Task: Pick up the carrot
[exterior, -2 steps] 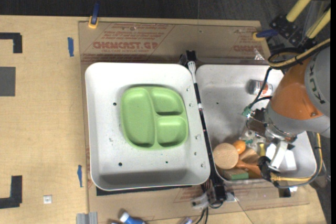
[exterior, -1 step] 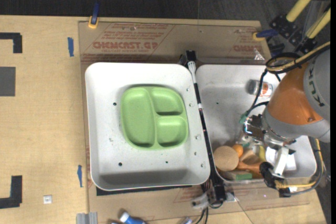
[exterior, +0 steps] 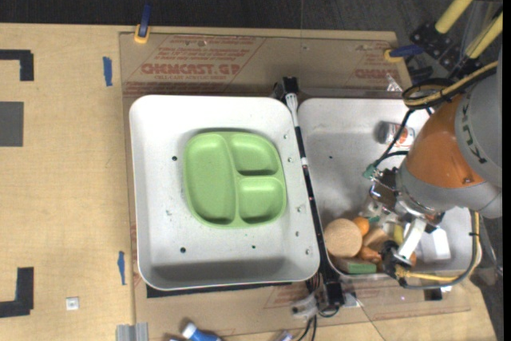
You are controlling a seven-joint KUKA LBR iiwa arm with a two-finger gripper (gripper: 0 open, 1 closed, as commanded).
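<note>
The carrot (exterior: 369, 254) is a small orange piece near the front wall of the right bin (exterior: 335, 148), partly hidden under the wrist hardware. My gripper (exterior: 380, 224) hangs low over the front of that bin, just above and right of the carrot, with the grey arm and its orange band (exterior: 435, 156) behind it. From this slant I cannot make out how the gripper stands, or whether anything is in it.
A tan round object (exterior: 343, 237) lies left of the carrot, with a small orange ball (exterior: 363, 226) beside it and a green piece (exterior: 361, 268) at the front wall. The left bin (exterior: 160, 172) holds a green divided plate (exterior: 235, 177).
</note>
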